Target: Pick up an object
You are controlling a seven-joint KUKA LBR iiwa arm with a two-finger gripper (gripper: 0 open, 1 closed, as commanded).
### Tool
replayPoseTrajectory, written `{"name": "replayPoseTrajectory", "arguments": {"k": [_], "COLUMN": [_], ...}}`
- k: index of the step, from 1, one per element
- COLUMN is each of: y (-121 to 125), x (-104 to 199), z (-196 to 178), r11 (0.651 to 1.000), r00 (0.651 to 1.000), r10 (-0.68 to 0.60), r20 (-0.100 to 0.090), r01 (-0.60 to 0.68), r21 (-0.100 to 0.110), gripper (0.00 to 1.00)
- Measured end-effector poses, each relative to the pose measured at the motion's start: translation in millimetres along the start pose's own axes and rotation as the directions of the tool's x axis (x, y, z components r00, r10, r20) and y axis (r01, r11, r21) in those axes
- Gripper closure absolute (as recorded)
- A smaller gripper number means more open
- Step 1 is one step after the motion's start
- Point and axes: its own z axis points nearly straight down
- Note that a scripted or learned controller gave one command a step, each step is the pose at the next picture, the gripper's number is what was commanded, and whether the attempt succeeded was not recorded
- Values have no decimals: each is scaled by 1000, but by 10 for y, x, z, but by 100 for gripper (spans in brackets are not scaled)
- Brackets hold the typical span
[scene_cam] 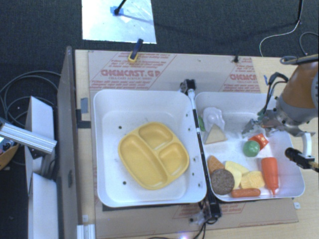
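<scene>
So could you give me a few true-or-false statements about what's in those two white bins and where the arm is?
1. The yellow divided tray lies in the left bin. True.
2. The toy carrot lies in the left bin. False: it lies in the right bin, near its right wall.
3. The tool is over the right bin, close to the green ball. True.
4. The brown round patty sits on the yellow tray. False: it lies in the right bin, near its front left corner.
5. The arm's orange band shows at the picture's right. True.
</scene>
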Motion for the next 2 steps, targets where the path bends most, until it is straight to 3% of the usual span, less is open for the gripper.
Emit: {"name": "replayPoseTrajectory", "arguments": {"k": [1,2], "y": [475,-65], "x": [182,97], "z": [-857,148], "r11": [1000,1000], "r00": [1000,1000], "r10": [-9,1], "r20": [5,0], "r01": [9,-1], "r21": [-21,-5], "gripper": [0,0]}}
